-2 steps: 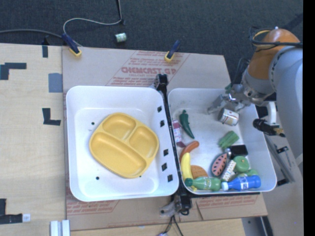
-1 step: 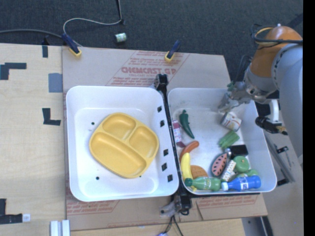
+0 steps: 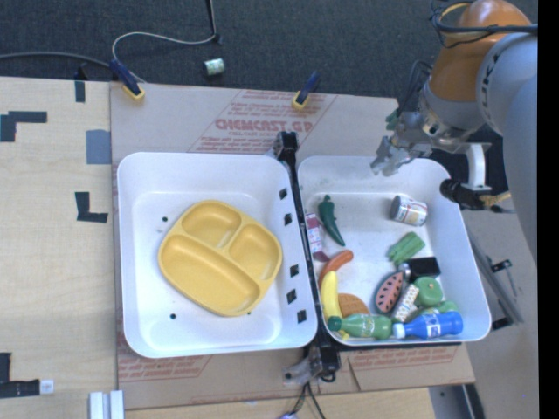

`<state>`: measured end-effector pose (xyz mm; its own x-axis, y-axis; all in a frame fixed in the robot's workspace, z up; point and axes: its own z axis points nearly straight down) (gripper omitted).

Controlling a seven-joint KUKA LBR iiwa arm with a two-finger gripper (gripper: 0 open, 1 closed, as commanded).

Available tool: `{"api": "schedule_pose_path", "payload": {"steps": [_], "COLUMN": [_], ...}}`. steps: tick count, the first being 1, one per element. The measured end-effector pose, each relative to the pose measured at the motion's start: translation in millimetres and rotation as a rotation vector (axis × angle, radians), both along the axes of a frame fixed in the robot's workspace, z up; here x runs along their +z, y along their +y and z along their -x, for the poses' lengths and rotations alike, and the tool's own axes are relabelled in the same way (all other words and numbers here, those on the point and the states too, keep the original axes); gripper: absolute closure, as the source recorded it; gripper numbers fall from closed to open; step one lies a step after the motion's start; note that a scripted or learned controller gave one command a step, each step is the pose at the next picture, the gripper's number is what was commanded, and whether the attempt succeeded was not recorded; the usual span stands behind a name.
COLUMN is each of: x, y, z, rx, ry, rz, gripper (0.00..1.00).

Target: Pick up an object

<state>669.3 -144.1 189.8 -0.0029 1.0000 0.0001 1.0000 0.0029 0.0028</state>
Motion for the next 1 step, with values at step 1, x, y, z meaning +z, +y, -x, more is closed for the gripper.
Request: {"api": "schedule_pose_path", "payload": {"steps": [1], "x": [-5.7], "y": [67.4], "z": [1.1], "rx": [0.0], "ry": [0.004], "rz": [-0.001], "gripper": [1.0]}}
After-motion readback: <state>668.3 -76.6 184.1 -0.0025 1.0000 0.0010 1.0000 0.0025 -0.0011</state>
